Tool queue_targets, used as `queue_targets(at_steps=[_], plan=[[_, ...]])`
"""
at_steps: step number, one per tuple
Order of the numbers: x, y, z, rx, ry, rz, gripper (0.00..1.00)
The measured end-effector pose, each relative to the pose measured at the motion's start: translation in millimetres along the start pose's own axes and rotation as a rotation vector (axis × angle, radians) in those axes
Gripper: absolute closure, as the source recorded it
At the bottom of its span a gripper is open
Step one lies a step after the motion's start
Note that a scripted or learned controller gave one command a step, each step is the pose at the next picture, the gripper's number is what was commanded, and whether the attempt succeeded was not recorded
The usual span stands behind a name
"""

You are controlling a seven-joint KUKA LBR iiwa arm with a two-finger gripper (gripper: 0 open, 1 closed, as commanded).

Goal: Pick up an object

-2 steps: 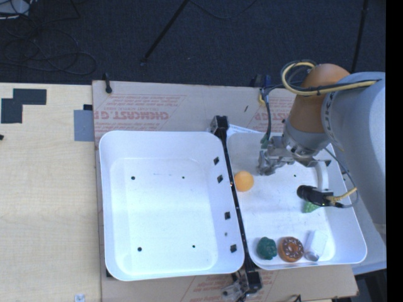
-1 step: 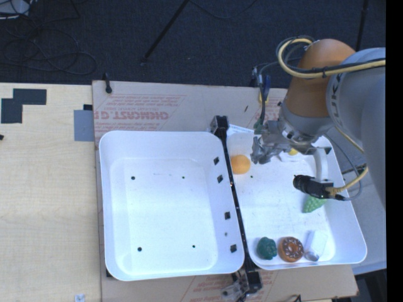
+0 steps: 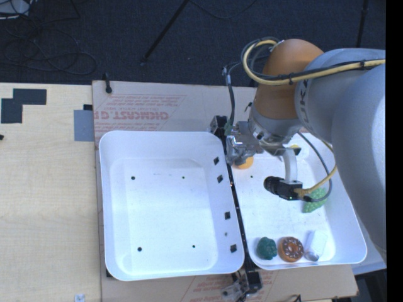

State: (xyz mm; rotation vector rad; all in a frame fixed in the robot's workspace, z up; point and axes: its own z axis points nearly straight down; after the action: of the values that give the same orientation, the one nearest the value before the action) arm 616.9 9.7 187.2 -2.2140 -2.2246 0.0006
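Arm (image 3: 340,99) over the right bin (image 3: 271,222), with the end effector (image 3: 238,148) low by an orange toy (image 3: 244,163).

The end effector sits at about 11 o'clock in the right bin, close to the wall next to the left bin (image 3: 164,212). The orange toy peeks out just under it. I cannot tell if the end effector is clenched or let go. Along the 6 o'clock edge of the right bin lie a dark green lump (image 3: 266,248), a brown donut (image 3: 290,249) and a small white thing (image 3: 315,244), side by side. A light green spotted thing (image 3: 317,199) lies at 3 o'clock. Both bins stand on cardboard (image 3: 157,106) on the bench (image 3: 44,200).
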Motion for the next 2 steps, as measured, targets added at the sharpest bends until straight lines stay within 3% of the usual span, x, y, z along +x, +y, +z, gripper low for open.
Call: queue_targets(at_steps=[1, 2], plan=[[44, 28, -237, -0.018, 0.000, 0.001, 1.00], [19, 7, -157, 0.007, -0.004, 0.007, 1.00]])
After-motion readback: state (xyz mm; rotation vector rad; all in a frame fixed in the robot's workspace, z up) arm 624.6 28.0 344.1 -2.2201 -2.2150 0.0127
